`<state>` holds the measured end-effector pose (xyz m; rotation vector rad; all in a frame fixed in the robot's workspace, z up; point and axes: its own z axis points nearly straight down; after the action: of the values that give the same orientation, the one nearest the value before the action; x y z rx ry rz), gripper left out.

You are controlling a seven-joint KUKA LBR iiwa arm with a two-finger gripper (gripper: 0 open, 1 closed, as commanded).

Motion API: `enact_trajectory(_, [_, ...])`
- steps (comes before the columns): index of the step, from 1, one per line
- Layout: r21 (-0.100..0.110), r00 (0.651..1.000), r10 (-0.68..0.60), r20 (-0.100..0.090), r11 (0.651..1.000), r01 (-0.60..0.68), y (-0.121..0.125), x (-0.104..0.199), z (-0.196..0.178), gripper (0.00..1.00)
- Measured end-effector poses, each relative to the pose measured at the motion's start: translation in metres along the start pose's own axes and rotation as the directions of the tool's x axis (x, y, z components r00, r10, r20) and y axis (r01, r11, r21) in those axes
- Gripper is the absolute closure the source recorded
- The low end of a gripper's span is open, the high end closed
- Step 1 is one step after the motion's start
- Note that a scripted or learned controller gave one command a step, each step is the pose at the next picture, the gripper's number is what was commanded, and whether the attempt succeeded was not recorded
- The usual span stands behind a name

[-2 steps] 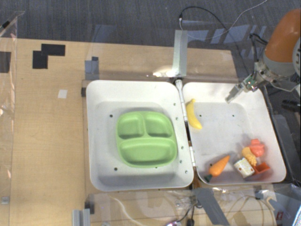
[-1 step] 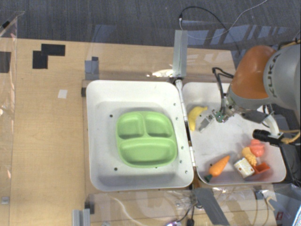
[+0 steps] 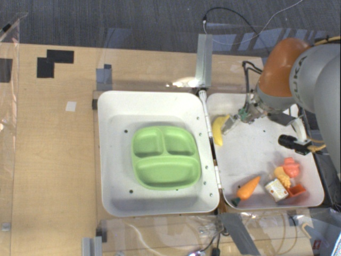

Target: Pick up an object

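Note:
A yellow banana (image 3: 217, 129) lies against the left wall of the right bin (image 3: 250, 159). My gripper (image 3: 233, 121) hangs low over the bin's upper left part, its tip just right of the banana and very close to it. Nothing shows in its grasp. An orange carrot (image 3: 248, 188) lies near the bin's front edge. At the front right sit a pink fruit (image 3: 291, 167), a yellow piece (image 3: 282, 176), a white box (image 3: 276, 190) and an orange-red piece (image 3: 297, 190), bunched together.
The left bin (image 3: 114, 143) holds a green divided plate (image 3: 165, 157). The grey arm with its orange band (image 3: 282, 65) reaches in over the right bin's back right corner. A black cable part (image 3: 292, 142) hangs over the bin's right side.

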<state>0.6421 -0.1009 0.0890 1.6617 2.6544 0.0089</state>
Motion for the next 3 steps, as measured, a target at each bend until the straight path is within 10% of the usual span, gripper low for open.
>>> enact_trajectory(3, [0.002, 0.979, 0.202, 0.001, 0.979, -0.202, -0.003, -0.074, -0.037, 0.0])
